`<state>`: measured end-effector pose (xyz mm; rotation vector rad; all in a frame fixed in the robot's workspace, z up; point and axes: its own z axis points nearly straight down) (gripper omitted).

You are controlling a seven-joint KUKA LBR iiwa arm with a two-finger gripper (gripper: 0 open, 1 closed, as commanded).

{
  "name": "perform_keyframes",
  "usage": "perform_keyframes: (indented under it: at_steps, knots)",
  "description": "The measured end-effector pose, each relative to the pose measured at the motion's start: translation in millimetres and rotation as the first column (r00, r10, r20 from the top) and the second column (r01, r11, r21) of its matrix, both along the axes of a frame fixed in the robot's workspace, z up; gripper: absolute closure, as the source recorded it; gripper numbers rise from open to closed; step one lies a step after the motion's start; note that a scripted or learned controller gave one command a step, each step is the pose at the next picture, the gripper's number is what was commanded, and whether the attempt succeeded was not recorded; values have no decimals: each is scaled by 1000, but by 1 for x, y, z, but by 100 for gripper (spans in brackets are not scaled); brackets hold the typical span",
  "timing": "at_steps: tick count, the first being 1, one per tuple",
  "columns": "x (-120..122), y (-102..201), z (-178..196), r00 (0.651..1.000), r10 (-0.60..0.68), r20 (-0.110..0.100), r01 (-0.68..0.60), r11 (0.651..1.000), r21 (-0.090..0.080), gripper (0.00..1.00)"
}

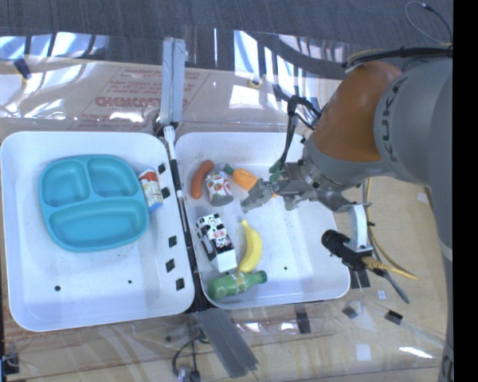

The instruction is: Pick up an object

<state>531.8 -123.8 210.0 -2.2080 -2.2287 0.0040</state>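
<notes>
The right bin (303,289) holds a red sausage (197,180), a small patterned cup (217,187), a carrot (242,177), a cow-print carton (214,235), a banana (251,247) and a green bottle (235,285). My gripper (264,192) hangs over the middle of this bin, just right of the carrot and above the banana. Its fingers point left and stand slightly apart with nothing between them.
The left bin (32,293) carries a blue divided plate (92,201) and a small can (150,189) by its right wall. A raised divider (175,205) separates the bins. The grey arm with its orange band (358,118) covers the right bin's far right side.
</notes>
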Motion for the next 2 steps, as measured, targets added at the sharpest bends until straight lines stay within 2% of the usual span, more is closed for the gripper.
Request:
perform_keyframes:
  at_steps: [1, 2]
  knots:
    - [49, -1, -4, 996, -88, 2, 88, 996, -2, 0]
    - [109, 3, -91, 994, -110, 24, 110, 994, 1, 0]
